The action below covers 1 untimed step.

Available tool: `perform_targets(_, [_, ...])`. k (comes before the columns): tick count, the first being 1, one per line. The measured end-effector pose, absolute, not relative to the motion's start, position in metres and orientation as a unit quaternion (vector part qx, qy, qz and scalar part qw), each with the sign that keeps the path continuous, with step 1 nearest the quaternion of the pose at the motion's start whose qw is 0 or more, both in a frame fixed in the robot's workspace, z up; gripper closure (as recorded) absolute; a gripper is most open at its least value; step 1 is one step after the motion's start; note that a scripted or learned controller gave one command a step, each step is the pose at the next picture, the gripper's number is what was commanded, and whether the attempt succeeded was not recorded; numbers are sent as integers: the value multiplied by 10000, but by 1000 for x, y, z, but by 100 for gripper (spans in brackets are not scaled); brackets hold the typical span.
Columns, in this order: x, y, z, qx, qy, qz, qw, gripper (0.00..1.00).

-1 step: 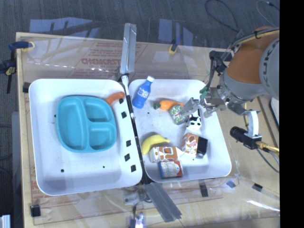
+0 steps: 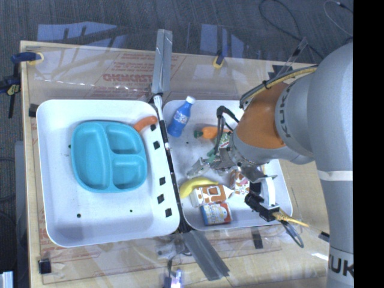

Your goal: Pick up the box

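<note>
2 white bins, and the arm (image 2: 312, 119) is down over the right one (image 2: 282, 188) with the box just beside its gripper.

Gripper (image 2: 231, 171) sits low among the clutter, and whether its fingers are apart or together I cannot tell (wrist and cables block the view). Right beside it, toward the near rim, lies the box (image 2: 211, 193), orange and white, flat on the bin floor. A yellow banana (image 2: 193, 186) touches the box on the side away from the arm, and a small can (image 2: 216, 213) lies just past the box by the near rim. Beyond the gripper, toward the far rim, sit an orange piece (image 2: 209, 132) and a blue bottle (image 2: 180, 117). Well apart, across the divider, the left bin (image 2: 60, 221) carries a blue sectioned tray (image 2: 110, 155).
</note>
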<state>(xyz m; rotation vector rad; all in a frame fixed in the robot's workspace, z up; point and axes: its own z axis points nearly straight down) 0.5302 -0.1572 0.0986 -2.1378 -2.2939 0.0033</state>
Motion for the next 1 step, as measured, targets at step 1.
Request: perform_targets(1, [597, -113, 90, -7106, -7036, 58, -32, 0])
